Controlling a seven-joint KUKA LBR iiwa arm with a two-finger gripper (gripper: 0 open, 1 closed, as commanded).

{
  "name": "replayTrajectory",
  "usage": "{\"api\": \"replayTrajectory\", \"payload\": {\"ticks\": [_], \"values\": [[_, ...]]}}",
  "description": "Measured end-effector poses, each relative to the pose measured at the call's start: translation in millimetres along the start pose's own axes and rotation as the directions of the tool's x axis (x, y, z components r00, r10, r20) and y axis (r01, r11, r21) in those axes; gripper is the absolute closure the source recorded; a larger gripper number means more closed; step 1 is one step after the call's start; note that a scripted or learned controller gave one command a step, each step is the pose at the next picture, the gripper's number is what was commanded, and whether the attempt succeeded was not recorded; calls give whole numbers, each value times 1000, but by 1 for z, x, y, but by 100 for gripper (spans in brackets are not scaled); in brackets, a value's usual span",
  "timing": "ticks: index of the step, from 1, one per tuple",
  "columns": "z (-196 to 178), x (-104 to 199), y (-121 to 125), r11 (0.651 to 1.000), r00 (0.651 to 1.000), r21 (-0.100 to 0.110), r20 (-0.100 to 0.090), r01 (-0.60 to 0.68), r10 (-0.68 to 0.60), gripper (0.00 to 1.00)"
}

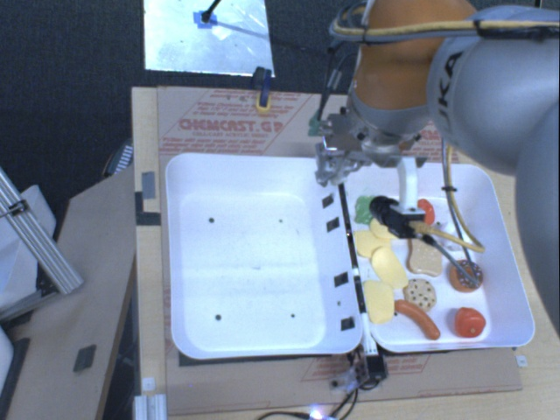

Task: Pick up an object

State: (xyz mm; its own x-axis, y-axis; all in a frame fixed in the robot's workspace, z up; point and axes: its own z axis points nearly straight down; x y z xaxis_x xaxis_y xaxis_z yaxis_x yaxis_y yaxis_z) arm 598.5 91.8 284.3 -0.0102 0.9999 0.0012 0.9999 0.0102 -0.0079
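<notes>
The right bin (pixel 503 234) holds several toy foods. A green piece (pixel 363 206) lies near the divider, with a red piece (pixel 426 210) further right. Pale yellow slices (pixel 389 266) run down the bin's left side. Beside them are a toast slice (pixel 426 257), a speckled cookie (pixel 421 294), an orange sausage (pixel 417 318), a red tomato (pixel 470 322) and a brown round piece (pixel 466 276). My gripper (pixel 332 166) hangs over the far end of the divider between the bins, above and left of the green piece. Nothing shows between its tips.
The left bin (pixel 188 261) sits beside the right one, and a strip with black clips (pixel 341 278) separates them. Both rest on a cardboard sheet (pixel 227 122). A shiny square plate (pixel 207 24) lies behind. The large grey arm covers the upper right.
</notes>
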Motion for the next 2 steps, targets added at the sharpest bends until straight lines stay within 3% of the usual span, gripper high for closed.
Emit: {"api": "replayTrajectory", "payload": {"ticks": [1,2], "values": [[-99,70,2,1000,1000,-20,-3,1,-1,100],[-94,51,72,1000,1000,-13,1,-11,11,100]]}}
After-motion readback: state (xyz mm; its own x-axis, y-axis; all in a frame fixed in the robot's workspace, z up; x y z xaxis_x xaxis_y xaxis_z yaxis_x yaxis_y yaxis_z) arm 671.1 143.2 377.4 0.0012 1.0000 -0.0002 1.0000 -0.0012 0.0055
